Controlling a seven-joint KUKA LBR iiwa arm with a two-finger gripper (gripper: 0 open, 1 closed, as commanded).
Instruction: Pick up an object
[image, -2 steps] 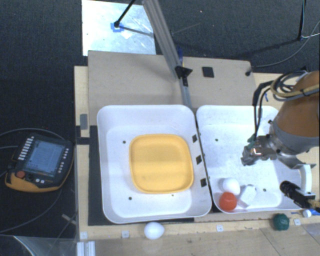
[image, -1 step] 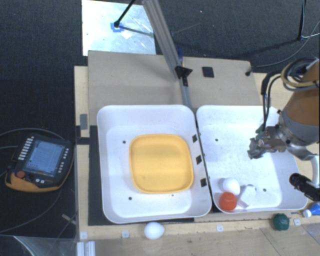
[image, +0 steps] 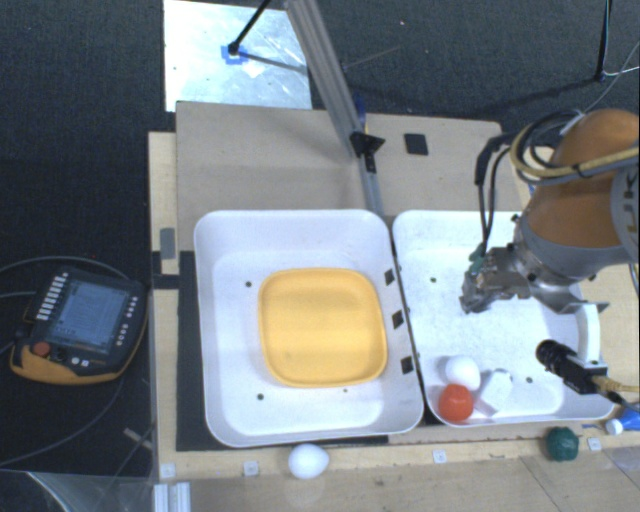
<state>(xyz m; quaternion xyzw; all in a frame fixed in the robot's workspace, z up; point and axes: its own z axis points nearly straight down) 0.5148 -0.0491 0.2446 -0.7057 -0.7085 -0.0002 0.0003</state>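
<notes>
From my remote seat, the biggest thing I see is the bench (image: 270, 150), a tan board carrying two shallow white bins side by side. The left bin (image: 225, 390) holds a square yellow plate (image: 322, 326) lying flat near its middle. The right bin (image: 435, 250) sits touching the left one along their shared edge.

The arm (image: 585, 195) comes in from the right, its orange band bulging above the right bin, with dark cables looped over it. Below it the gripper (image: 482, 290) hangs over the middle of the right bin's floor. It is dark and seen from above, and I cannot tell how it is set or make out anything held in it.

Off the bench to the left, a teach pendant (image: 80, 325) with a grey screen and orange base lies on the dark floor.

The pickable things cluster in the right bin's near corner: a white ball (image: 461, 371), a red ball (image: 456, 403) just beside and in front of it, touching or nearly so, and a small white block (image: 494, 385) to their right. All three lie well apart from the gripper.

Outside the bins, on the bench's front strip, rest a white egg-shaped object (image: 308, 460) and a small dark green ball (image: 562, 443).
</notes>
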